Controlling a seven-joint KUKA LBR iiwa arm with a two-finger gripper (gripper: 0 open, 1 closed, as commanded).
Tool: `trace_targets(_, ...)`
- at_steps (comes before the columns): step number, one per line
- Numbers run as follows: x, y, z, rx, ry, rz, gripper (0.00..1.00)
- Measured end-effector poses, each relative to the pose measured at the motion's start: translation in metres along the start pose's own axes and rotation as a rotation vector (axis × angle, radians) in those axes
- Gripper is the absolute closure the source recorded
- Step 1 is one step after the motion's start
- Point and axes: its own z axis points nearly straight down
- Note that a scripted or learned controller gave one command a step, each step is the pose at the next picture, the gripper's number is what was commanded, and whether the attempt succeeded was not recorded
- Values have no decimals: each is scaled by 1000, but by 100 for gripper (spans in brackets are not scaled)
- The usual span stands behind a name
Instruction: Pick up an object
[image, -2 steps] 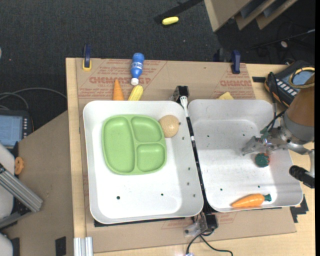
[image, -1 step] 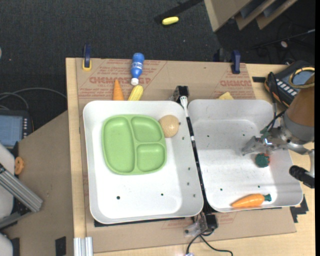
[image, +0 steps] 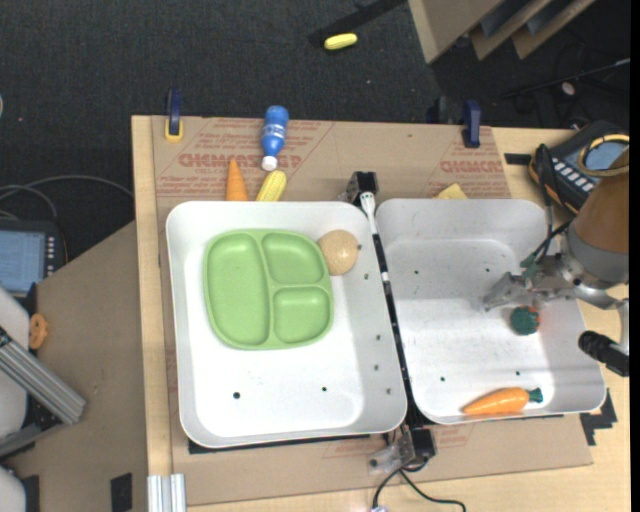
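Down in the right bin, gripper low over the floor, fingers pointing toward the middle; open or closed, cannot tell. Just below the fingers, a small dark green object resting on the bin floor, apart from the grasp. Farther toward the near rim, an orange carrot with a green top, lying flat. Across the divide, in the left bin, a green sectioned plate with a tan ball touching its upper right corner. Beyond the bins, on the bench, a blue-and-white bottle, a yellow piece and an orange cone.
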Motion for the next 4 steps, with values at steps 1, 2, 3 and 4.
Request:
trace_targets(1,0,-35,4,-1,0,0,0)
trace_targets(2,-3,-35,-6,-3,-8,3,100)
trace_targets(3,59,16,5,-6,-9,-4,100)
trace_targets(4,173,-37,-100,-5,-5,-7,100)
